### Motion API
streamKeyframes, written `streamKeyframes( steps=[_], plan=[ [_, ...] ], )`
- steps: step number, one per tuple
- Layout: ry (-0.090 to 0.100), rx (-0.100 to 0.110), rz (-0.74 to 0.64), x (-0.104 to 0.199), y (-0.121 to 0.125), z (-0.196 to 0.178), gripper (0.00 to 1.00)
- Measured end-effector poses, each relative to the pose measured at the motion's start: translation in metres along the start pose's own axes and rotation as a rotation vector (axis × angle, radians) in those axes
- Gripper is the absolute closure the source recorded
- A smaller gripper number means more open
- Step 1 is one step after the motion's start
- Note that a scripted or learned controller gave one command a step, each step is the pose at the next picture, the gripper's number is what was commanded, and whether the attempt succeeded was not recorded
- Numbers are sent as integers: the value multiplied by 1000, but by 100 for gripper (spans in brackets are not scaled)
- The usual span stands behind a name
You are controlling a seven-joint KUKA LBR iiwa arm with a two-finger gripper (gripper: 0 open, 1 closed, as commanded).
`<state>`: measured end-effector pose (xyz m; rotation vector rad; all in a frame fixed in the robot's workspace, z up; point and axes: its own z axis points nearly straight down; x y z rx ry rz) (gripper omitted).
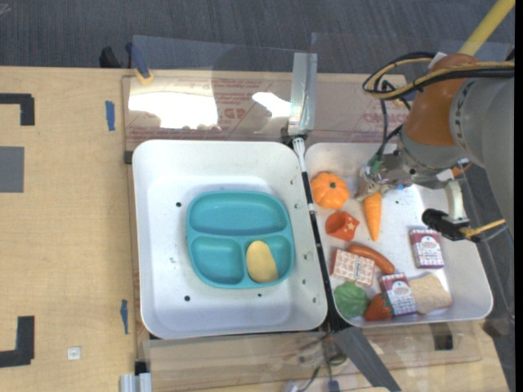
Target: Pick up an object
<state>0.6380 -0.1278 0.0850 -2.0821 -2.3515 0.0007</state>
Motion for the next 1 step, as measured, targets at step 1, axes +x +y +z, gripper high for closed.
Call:
streamKeyframes(
  steps=[1],
  plan=[
    [0, -7, 120, 49, 20, -102, 100]
  ],
)
